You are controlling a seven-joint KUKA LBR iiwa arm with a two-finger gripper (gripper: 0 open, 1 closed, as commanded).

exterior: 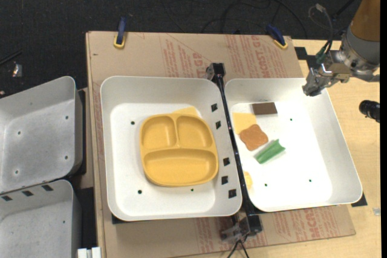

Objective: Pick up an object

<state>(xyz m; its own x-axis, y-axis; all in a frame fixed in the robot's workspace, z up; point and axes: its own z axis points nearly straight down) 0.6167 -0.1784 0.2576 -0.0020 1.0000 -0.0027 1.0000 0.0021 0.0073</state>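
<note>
Arm [363, 27] reaches in from right, gripper [313, 89] tilted down-left over right bin's [338, 148] far rim, nothing visibly held.

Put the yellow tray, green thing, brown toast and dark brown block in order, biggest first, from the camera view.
1. Yellow tray
2. Brown toast and green thing, too alike to rank
3. Dark brown block

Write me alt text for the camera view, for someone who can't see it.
A robot arm's pincer hovers over the back right corner of the right white bin, which holds a brown block, a tan slice and a green piece. The left bin holds a yellow divided tray.
</note>
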